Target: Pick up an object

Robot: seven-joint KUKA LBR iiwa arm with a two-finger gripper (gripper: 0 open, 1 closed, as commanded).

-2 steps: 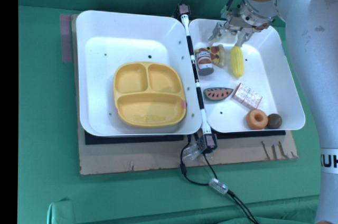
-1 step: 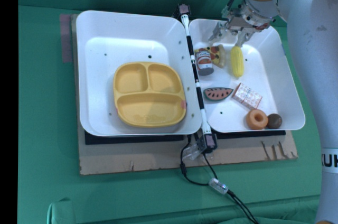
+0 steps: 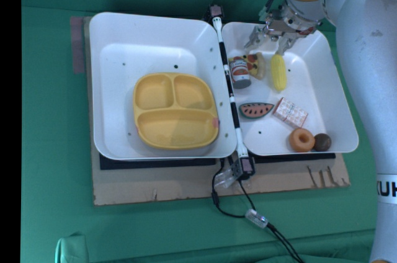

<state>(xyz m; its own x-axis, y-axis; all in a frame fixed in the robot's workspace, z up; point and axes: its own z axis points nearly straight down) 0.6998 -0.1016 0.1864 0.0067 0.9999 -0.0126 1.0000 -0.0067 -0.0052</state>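
My gripper point(image 3: 268, 41) hangs over the far part of the right bin point(image 3: 335, 100), its fingers spread open with nothing between them. Just below it lies a yellow corn cob point(image 3: 278, 72), whose upper end is close to the right fingertip point(image 3: 282, 46). Left of the cob are a small red-labelled can point(image 3: 239, 73) and a pizza slice point(image 3: 255, 64). Nearer the front lie a watermelon slice point(image 3: 256, 110), a small patterned box point(image 3: 290, 112), a donut point(image 3: 302, 139) and a brown ball point(image 3: 322, 142).
A yellow divided plate point(image 3: 175, 110) sits in the left bin point(image 3: 111, 44). A black-and-white rod point(image 3: 227, 85) runs along the seam between the bins, with a cable point(image 3: 248, 209) trailing off the front. The arm comes down along the right side.
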